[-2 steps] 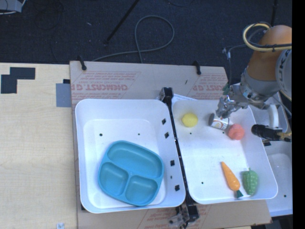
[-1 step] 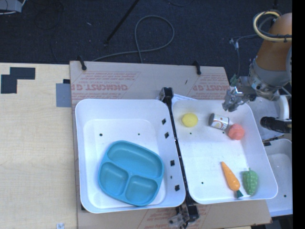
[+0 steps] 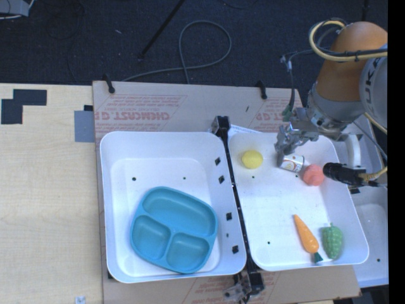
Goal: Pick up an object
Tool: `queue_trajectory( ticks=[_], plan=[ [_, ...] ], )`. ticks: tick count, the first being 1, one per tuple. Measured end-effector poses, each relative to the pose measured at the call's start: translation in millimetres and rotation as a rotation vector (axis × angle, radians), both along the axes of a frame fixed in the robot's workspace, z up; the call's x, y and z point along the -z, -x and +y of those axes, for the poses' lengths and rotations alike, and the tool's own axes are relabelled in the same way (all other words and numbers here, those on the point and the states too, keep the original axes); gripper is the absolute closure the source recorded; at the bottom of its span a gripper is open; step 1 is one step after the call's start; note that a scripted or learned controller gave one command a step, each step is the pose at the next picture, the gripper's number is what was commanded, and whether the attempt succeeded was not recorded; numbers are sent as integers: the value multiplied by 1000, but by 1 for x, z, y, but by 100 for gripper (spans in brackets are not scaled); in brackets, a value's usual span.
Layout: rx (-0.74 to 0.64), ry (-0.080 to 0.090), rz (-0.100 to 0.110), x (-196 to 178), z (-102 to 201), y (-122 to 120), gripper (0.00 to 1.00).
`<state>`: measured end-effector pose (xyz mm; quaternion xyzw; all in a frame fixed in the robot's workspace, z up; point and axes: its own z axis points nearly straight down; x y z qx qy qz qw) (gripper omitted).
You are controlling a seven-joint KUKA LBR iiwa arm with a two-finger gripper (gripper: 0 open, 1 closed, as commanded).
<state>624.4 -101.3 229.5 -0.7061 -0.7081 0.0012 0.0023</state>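
Camera view puts the gripper low in the right bin, at upper right of the frame, right over a small white can lying on its side beside a pink ball. Whether anything is pinched there I cannot tell. Nothing looks lifted yet, so the pick seems at the grasp stage, with closing and raising left. A yellow ball, carrot and green vegetable lie untouched; a blue tray sits in the left bin.

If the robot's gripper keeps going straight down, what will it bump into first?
Probably the small silver can, lying right under the gripper in the right bin. Depth is hard to judge from above, so it may already be touching.
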Motion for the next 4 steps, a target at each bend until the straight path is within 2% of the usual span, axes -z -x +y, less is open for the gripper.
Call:
queue_trajectory(
  ticks=[1, 2, 4],
  plan=[
    [2, 1, 0, -1, 55, 14, 100],
    [0, 0, 1, -3, 103, 46, 100],
    [0, 1, 2, -14, 205, 84, 100]
  ],
)
